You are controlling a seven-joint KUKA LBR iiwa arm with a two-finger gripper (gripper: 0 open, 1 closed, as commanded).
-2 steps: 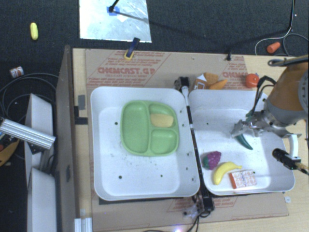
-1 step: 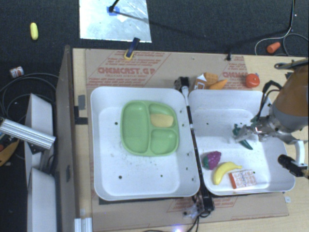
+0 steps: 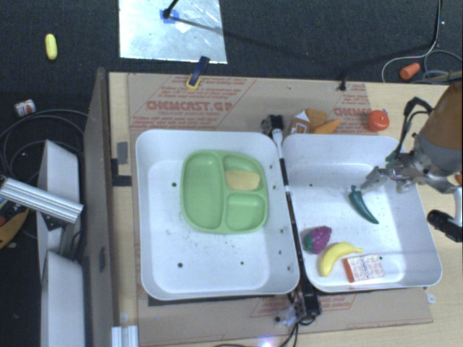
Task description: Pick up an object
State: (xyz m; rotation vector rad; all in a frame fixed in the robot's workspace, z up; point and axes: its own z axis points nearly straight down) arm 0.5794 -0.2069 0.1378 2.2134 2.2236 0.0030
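The right bin (image 3: 325, 168) holds a dark green chili pepper (image 3: 361, 204) near its middle. Along its front edge lie a purple fruit (image 3: 317, 238), a yellow banana (image 3: 337, 255) and a red-and-white packet (image 3: 364, 267). My gripper (image 3: 379, 178) hangs low over the right bin's back right part, just up and right of the pepper's stem end, with nothing visibly held. The grey arm with its orange band (image 3: 441, 132) comes in from the right edge.
The left bin (image 3: 166, 259) bears a green divided plate (image 3: 210, 194) with a yellow food piece (image 3: 242, 180) in its upper right compartment. Behind the bins, on the cardboard, lie orange toys (image 3: 318, 121) and a red ball (image 3: 377, 120). Cables run along the back right.
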